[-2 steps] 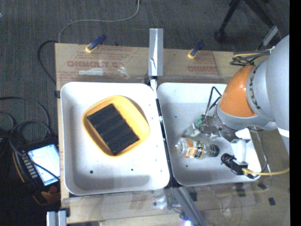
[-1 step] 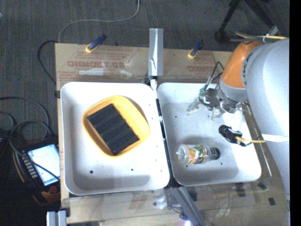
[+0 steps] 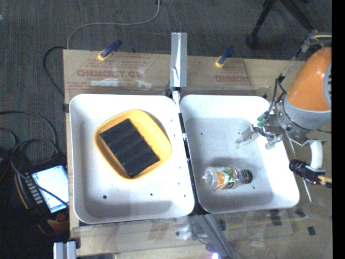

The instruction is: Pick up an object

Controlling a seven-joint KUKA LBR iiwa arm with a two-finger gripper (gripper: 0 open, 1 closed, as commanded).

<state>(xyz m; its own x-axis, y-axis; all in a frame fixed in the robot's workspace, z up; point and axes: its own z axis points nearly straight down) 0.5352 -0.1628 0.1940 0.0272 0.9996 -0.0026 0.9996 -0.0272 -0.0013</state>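
Observation:
A clear plastic bottle (image 3: 227, 177) with a green-and-yellow label and a dark cap lies on its side near the front of the right bin (image 3: 215, 112). My gripper (image 3: 255, 136) hangs over the right half of that bin, behind and to the right of the bottle, and apart from it. Its metal fingers (image 3: 244, 134) are spread open with nothing between them. In the left bin (image 3: 86, 198) sits a yellow dish (image 3: 156, 124) holding a black ridged block (image 3: 130, 146).
The arm's orange band (image 3: 311, 82) looms over the right bin's right edge. A grey divider post (image 3: 178, 63) stands behind the seam between the bins. Cables and a small device (image 3: 46, 185) lie on the floor at left.

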